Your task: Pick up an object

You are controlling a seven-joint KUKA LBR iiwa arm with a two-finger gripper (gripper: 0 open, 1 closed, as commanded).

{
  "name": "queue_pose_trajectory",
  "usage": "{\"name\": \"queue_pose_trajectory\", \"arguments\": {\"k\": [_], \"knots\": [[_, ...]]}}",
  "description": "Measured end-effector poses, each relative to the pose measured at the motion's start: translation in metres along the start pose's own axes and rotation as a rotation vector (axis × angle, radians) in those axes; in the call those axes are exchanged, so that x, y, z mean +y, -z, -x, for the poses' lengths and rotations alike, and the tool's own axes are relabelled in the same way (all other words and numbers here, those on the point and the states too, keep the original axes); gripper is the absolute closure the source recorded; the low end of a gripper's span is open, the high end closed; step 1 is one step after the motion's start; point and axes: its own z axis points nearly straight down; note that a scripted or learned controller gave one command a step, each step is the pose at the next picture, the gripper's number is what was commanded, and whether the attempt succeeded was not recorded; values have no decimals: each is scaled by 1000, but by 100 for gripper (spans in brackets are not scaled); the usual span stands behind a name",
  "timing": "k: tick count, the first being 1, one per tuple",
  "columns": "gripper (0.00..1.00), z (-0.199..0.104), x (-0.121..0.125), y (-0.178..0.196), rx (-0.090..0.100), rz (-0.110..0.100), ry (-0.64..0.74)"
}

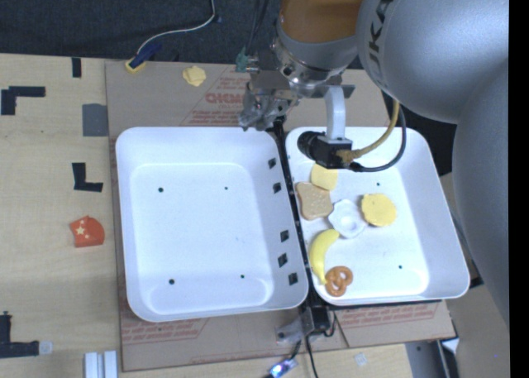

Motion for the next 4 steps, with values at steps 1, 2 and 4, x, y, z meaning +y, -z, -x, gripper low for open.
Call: {"name": "queue_pose_trajectory", "arguments": {"k": [1,2,4], "knots": [[100,-55,-40,-51,-3,-13,-4],[100,-112,-34,-59,-3,-7,-4],[100,-109,67,-12,-2,-2,-7]]}}
